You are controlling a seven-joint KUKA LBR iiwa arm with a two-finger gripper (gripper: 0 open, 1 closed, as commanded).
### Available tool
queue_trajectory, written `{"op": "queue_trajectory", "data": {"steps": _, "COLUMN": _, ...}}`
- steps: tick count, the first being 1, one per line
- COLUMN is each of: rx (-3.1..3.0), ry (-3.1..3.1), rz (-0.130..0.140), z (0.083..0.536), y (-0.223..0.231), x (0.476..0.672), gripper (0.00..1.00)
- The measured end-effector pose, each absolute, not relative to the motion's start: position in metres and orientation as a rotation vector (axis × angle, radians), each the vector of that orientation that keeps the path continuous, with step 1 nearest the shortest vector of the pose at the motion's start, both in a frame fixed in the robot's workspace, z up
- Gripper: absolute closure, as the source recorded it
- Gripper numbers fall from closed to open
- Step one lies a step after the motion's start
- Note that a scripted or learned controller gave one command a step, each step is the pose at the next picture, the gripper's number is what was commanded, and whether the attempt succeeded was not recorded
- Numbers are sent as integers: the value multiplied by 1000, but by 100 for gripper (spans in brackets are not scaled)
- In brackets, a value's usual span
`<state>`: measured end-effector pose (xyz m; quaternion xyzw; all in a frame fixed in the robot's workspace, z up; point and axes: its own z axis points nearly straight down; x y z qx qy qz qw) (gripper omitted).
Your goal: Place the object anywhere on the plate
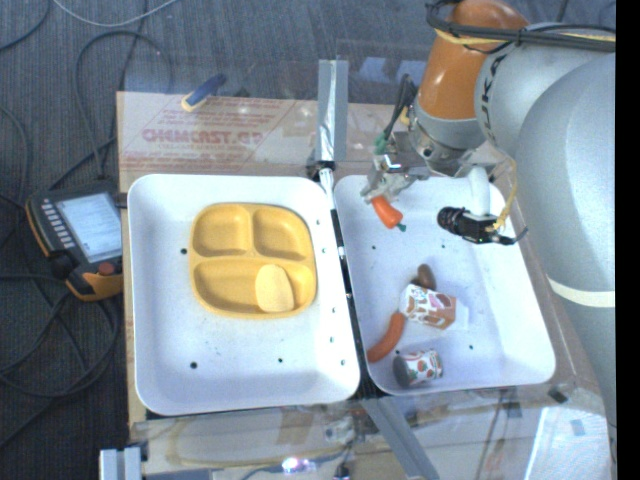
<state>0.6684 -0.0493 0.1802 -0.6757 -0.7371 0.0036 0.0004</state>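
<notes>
Orange carrot hangs clamped in the gripper over the right bin's far-left corner. Transport step: next carry left, release over the yellow plate.

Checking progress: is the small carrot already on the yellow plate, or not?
Not yet. The carrot hangs at the gripper over the right bin; the plate lies in the left bin.
</notes>
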Motion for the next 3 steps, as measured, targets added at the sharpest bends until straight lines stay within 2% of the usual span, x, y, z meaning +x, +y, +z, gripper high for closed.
{"op": "queue_trajectory", "data": {"steps": 1, "rx": -1818, "ry": -2559, "rz": 7, "z": 205, "y": 5, "x": 669, "gripper": 100}}
{"op": "queue_trajectory", "data": {"steps": 2, "rx": -1529, "ry": -2740, "rz": 6, "z": 180, "y": 66, "x": 668, "gripper": 100}}
{"op": "queue_trajectory", "data": {"steps": 3, "rx": -1529, "ry": -2740, "rz": 6, "z": 180, "y": 66, "x": 668, "gripper": 0}}
